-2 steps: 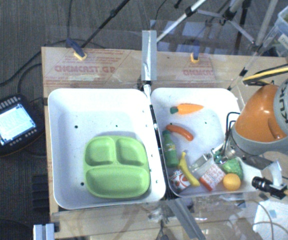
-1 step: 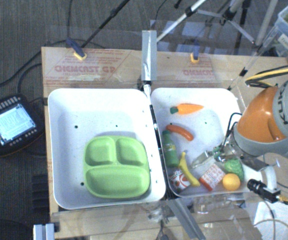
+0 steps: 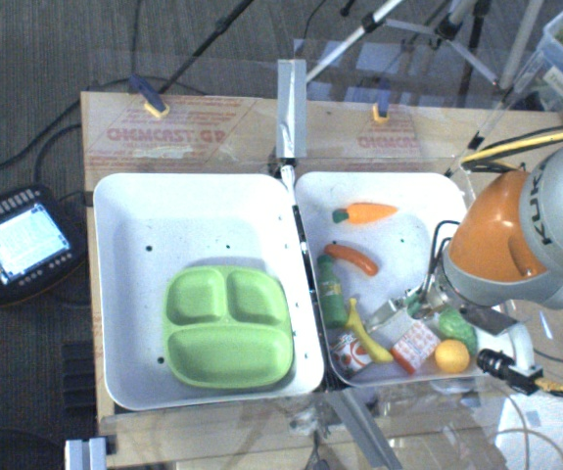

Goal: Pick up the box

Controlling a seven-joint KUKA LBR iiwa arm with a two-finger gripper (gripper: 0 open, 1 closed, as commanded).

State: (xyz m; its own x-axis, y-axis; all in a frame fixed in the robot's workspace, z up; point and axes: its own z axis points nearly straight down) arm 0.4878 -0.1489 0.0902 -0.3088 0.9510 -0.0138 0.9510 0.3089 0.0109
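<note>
The box (image 3: 415,346) is small, red and white, and lies tilted near the front wall of the right bin (image 3: 398,189), between a banana (image 3: 364,333) and an orange fruit (image 3: 451,356). The arm (image 3: 501,243), grey with an orange band, reaches in from the right over that bin. Its gripper (image 3: 410,307) hangs low just behind and above the box, close to it. The wrist hides most of the gripper, and nothing shows held in it.
The right bin also holds a carrot (image 3: 364,212), a red sausage (image 3: 351,258), a green bottle (image 3: 331,290), a red can (image 3: 351,353) and a green item (image 3: 457,325). A green divided plate (image 3: 229,327) lies in the left bin (image 3: 144,213).
</note>
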